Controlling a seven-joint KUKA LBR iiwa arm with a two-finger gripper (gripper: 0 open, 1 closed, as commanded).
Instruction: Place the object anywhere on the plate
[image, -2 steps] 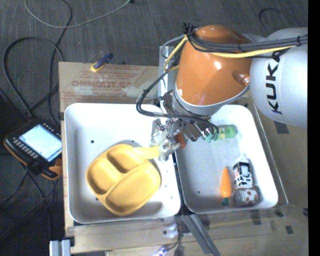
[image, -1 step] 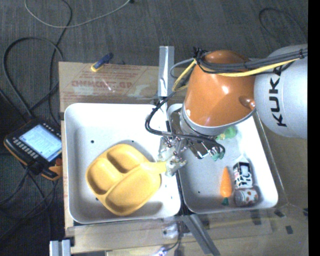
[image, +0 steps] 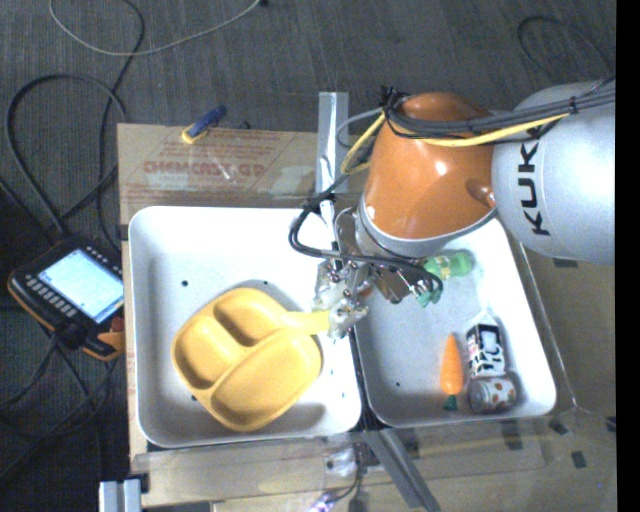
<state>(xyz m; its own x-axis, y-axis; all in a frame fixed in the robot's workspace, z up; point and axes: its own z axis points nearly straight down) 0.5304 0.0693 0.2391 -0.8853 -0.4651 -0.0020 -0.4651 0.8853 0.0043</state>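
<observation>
A: Pincer (image: 340, 300) position being logged: it is hanging over the divider between the two white bins, just past the right rim of the yellow plate (image: 248, 355).

B: State of the pincer?

A: Cannot be told. The tip is being blurred by cables and by the orange wrist (image: 425, 175) above it.

B: Is an object being held?

A: A pale yellow thing (image: 308, 320) is being seen running from the pincer tip toward the plate, long axis roughly left-right, touching or overlapping the plate's right rim. Whether it is being gripped, or is part of the plate, is not being resolved.

B: Key relation for the coming move?

A: The plate is lying down-left of the pincer, in the left bin (image: 160, 260). It is judged that a short shift down-left is being called for, so that the thing is being released over a compartment and not on the rim.

B: Other items?

A: In the right bin (image: 400, 385): a carrot (image: 452, 366), long axis near vertical; a black-and-white can (image: 487, 350) and a second can (image: 492, 393) beside it; a green bottle (image: 450, 265) under the wrist.

B: Writing?

A: "KU" is being read on the grey arm (image: 560, 170). Faded red print on the cardboard (image: 215, 165) behind the bins is not being made out. Can labels are too small.
</observation>
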